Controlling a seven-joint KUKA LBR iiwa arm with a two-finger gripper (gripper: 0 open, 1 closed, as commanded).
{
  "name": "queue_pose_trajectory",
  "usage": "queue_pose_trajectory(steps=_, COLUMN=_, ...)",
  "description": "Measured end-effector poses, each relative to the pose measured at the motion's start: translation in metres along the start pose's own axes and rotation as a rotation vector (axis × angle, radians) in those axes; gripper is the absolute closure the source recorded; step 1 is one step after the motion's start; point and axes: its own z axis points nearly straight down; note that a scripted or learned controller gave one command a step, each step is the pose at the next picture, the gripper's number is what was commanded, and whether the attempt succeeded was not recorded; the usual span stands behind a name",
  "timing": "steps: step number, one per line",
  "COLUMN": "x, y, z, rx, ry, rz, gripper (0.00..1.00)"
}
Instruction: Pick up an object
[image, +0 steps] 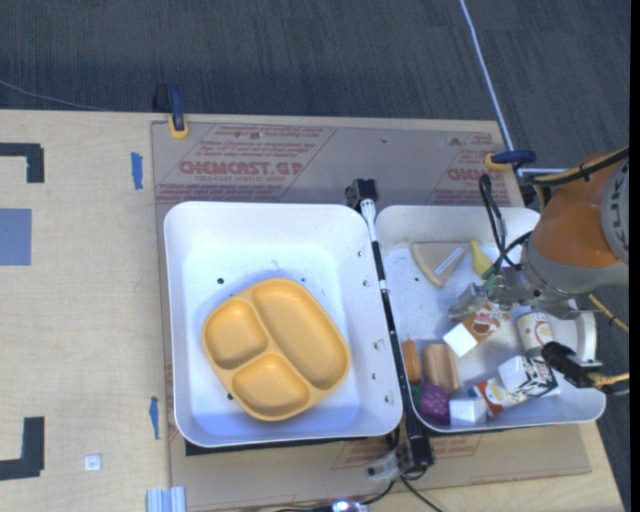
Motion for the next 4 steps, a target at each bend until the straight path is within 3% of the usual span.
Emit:
queue_pose_trajectory(steps=1, x=-0.004, y=0.001, z=-0.012, rx=-0.006, ry=-0.008, rz=0.004, gripper=1.0)
queue_pose_trajectory(steps=2, x=-0.005, y=0.073, z=-0.066, rx=0.009, ry=0.002, rz=0.0, gripper=1.0)
queue_pose_trajectory(steps=3, x=0.05, y=-0.035, z=-0.08, rx=0.014, ry=0.003, rz=0.001, gripper=1.0)
queue_pose_trajectory(steps=4, x=-0.005, y=0.017, z=-0.094, rx=0.011, ry=0.001, rz=0.002, gripper=1.0)
